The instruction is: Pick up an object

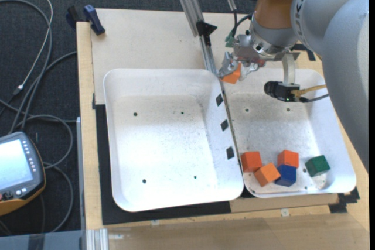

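Well below the gripper (pixel 234 71), near the front wall of the right bin (pixel 337 152), five blocks lie clustered. Between its fingers it holds an orange block (pixel 232 75) above the bin's far edge. Only part of the block looks clamped, so I judge it may slip and fall.

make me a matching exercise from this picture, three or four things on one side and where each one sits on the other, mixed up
Things:
1. small green cube
2. small dark blue cube
3. orange block at the jaws
4. blue clamp

Places:
A. far left corner of the bench board
B. held up above the far edge of the right white bin, near the divider
C. near right corner of the right bin, rightmost of the cluster
D. near edge of the right bin, between orange cubes

Pairs: 1-C, 2-D, 3-B, 4-A
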You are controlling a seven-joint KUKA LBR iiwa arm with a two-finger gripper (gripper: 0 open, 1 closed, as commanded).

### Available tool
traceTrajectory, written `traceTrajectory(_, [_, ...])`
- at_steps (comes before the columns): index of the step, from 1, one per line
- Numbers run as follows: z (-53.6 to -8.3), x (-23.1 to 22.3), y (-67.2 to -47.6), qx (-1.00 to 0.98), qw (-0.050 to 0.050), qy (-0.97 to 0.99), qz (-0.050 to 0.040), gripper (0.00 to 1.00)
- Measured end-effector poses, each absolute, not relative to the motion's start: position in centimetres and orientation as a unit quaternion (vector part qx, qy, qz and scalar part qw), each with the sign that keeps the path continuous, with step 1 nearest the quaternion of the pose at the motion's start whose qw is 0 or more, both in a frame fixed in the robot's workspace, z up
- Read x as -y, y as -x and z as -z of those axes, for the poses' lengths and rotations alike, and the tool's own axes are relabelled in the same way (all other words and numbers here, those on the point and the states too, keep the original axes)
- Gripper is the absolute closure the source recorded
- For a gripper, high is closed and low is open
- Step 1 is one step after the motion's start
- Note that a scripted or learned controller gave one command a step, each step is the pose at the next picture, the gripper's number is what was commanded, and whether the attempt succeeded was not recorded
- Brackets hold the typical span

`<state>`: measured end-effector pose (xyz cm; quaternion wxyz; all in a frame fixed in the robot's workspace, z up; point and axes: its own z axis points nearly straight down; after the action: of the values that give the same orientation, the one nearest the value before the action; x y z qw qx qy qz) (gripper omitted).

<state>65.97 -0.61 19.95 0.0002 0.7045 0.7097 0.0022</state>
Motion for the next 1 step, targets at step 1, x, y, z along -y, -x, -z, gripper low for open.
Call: traceTrajectory(1, [-28.63,2.13,-66.48,-0.708,0.004,-0.707,-0.0035,1.00])
